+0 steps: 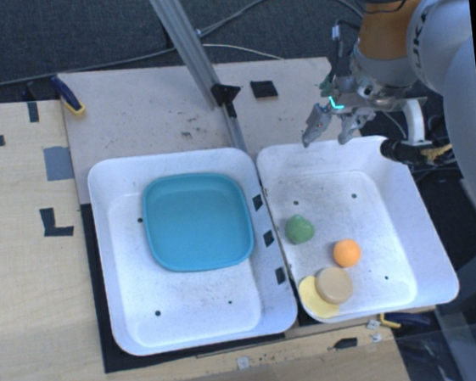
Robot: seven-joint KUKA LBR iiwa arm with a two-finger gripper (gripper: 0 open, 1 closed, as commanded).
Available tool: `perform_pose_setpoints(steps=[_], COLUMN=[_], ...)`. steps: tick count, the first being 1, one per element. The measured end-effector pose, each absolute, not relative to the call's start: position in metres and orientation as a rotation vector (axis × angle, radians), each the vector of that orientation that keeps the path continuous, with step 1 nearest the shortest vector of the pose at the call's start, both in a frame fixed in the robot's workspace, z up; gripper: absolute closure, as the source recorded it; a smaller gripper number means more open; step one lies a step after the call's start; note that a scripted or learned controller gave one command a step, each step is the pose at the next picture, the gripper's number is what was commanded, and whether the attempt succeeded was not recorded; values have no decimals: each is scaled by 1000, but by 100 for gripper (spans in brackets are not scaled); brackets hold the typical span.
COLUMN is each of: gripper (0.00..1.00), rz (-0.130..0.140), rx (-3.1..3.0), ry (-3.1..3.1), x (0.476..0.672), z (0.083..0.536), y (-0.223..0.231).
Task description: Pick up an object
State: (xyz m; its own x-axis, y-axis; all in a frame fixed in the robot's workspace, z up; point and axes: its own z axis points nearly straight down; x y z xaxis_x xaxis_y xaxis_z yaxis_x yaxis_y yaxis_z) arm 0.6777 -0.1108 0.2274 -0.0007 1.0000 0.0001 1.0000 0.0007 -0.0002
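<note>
Gripper (329,131) hangs over the right bin's (392,189) 12 o'clock rim, fingers spread, nothing between them; step in hand — approach. Green ball (300,229), orange ball (347,253) and tan disc (334,284) lie toward 6 o'clock; next move calls for travel there, then descent.

A robotics lab: a taped plywood bench (23,252) bearing two white bins (135,334); loose black cables (285,1) across dark carpet (33,38); an aluminium mounting rail (197,53).
</note>
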Motion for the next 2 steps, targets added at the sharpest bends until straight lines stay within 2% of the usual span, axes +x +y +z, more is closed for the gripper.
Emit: perform_pose_setpoints(steps=[1, 2], gripper=[0, 0], rz=[0, 5], rx=[-2220, -2219], ry=[-2222, -2219], x=[678, 674], z=[227, 179], y=[-111, -119])
